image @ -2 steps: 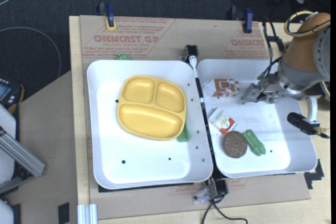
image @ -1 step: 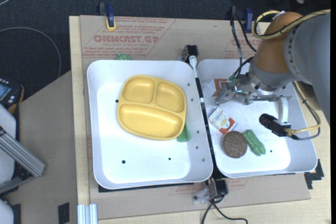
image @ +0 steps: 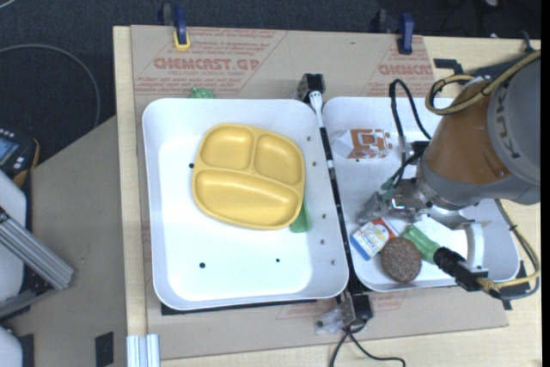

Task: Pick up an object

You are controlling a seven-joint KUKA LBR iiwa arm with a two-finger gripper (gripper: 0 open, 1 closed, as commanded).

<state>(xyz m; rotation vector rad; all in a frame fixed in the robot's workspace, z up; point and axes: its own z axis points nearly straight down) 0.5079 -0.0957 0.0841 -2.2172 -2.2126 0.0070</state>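
Two white bins sit side by side on the surface (image: 249, 56). The left bin (image: 172, 211) carries one yellow divided plate (image: 249, 176), with a green scrap (image: 300, 221) at the plate's lower right edge. In the right bin (image: 361, 112) the arm (image: 477, 146) hangs over the middle, its tool (image: 402, 200) low among the objects. Just below the tool lie one small carton (image: 372, 237), one brown disc (image: 400, 259) and one green piece (image: 424, 235); a printed card (image: 371, 142) lies above it. Whether the tool is open or clenched cannot be told.

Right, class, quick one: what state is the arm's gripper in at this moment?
Gripper: low in the right bin, above the small packet and brown round object; open or closed cannot be told, and nothing is seen held.
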